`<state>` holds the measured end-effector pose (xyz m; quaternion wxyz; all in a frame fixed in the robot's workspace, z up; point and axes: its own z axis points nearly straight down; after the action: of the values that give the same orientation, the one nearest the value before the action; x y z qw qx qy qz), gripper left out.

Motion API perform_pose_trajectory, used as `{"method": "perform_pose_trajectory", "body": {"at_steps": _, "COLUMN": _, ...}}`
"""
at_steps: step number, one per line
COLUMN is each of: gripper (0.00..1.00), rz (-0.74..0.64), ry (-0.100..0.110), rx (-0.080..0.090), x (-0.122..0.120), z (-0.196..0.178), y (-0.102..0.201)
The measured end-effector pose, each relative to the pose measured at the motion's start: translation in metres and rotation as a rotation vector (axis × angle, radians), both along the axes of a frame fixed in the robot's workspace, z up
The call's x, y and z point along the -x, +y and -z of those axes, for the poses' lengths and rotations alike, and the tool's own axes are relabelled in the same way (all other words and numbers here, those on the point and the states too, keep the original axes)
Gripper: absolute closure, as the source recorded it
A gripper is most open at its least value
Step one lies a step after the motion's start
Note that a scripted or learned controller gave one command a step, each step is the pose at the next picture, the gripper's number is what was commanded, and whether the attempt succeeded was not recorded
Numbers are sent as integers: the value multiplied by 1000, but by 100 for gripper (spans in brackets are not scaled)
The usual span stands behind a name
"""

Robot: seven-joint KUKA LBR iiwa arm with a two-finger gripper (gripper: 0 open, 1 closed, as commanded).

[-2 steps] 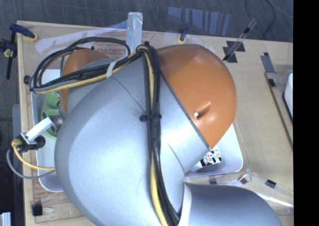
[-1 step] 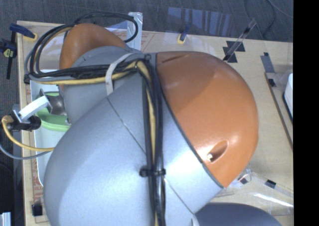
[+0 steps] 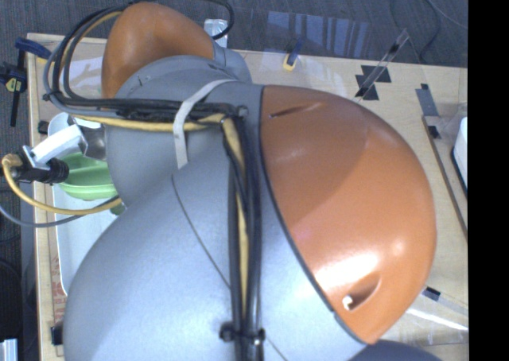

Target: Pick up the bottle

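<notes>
The grey-and-orange arm [image 3: 262, 216] covers the white bin [image 3: 67, 240]. A green plastic object [image 3: 86, 178], possibly the bottle, lies beside its wrist. End effector state: cannot tell. Judged step: reaching; next, confirm the grasp.

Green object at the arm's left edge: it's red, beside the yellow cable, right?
Not red. The camera view shows the object is green; it does sit at the left edge of the arm, beside the yellow cable.
</notes>
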<state>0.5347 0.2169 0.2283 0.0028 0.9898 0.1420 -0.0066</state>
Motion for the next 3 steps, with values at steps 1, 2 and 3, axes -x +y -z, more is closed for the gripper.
{"method": "perform_pose_trajectory", "body": {"at_steps": 1, "gripper": 100, "rz": -153, "ry": 3, "rx": -3, "x": -50, "z": -98, "y": 3}}
{"method": "perform_pose_trajectory", "body": {"at_steps": 2, "gripper": 100, "rz": -396, "ry": 9, "rx": -7, "x": -24, "z": -124, "y": -79}}
{"method": "perform_pose_trajectory", "body": {"at_steps": 3, "gripper": 100, "rz": -456, "ry": 9, "rx": -9, "x": -77, "z": -171, "y": -101}}
